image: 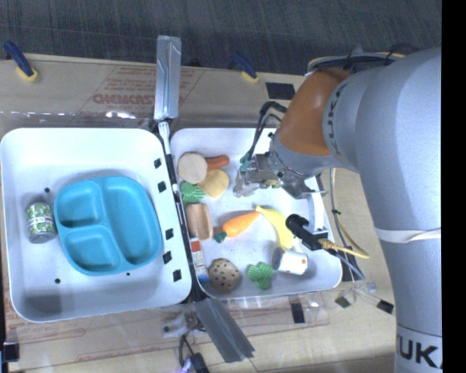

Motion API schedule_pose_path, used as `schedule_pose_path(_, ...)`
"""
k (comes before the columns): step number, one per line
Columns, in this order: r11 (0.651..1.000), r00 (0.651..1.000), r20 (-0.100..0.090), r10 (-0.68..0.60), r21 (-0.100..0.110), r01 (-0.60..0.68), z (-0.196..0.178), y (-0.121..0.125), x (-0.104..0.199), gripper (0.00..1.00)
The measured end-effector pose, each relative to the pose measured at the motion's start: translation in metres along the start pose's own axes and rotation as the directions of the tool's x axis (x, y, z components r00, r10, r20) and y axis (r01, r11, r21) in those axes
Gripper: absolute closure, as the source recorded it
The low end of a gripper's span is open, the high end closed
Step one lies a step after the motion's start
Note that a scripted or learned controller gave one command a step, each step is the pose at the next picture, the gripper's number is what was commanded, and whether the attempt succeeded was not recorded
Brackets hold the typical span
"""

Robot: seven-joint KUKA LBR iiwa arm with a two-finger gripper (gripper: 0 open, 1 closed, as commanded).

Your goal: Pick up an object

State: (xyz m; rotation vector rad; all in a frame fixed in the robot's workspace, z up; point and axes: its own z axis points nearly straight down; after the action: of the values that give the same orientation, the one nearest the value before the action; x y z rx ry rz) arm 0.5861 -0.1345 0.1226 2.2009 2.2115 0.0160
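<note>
The arm (388, 154) holds the tool (256, 175), grip state indeterminate; descend vertically toward the carrot (241, 224) at 6 o'clock.

We are looking at a robotics lab test bench: a grey industrial arm (388, 154) reaches in from three o'clock over two white bins (15, 208) clamped to a cardboard-covered bench (85, 76). Blue clamps (19, 59) at eleven o'clock and toy food (241, 224) near centre point to staged trials, not a home.

"KUKA" partly visible on the arm's base (414, 353), faint red print, unreadable, on the cardboard (124, 92)
</note>
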Motion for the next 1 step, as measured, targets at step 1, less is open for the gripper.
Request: schedule_pose_path(1,0.992,0.992,-0.011,-0.124,0.026,0.124,0.0182,-0.0892,-0.0784,1.00)
